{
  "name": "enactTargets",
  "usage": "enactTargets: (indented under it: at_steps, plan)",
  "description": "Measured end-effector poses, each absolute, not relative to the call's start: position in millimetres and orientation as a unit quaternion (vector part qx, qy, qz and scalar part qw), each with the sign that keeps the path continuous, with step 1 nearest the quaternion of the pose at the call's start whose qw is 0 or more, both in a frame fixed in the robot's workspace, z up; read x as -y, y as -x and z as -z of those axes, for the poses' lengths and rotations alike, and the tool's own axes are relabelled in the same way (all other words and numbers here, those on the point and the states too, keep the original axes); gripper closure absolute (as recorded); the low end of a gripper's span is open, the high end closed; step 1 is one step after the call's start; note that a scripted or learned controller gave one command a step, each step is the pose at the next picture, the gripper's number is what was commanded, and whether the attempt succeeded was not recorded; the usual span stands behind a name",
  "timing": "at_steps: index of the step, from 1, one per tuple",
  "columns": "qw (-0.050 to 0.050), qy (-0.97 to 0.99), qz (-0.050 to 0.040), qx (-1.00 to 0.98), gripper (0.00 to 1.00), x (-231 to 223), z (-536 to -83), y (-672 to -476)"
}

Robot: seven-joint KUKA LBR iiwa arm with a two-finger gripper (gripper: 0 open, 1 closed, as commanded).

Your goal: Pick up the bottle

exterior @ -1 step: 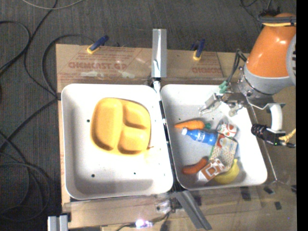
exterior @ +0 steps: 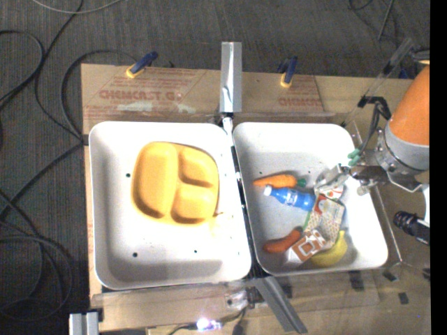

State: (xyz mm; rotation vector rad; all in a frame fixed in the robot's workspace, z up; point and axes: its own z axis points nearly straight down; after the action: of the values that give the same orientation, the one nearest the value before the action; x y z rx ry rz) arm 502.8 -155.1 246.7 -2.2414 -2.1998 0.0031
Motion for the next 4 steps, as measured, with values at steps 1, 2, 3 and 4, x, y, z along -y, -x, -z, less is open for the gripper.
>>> enactTargets:
  at_steps: [1, 2, 3, 4]
  plan:
    - [0.002, 0.672, -0.0009, 0.740, 0.00, 114.1, -159.1, -546.2]
    - [0.001, 0.658, -0.0005, 0.753, 0.00, 118.5, -93.1, -547.5]
    - [-0.002, 0.691, 0.0037, 0.723, 0.00, 143.2, -89.2, -564.7]
    - [-0.004, 0.691, 0.0041, 0.723, 1.00, 143.4, -99.4, -565.8]
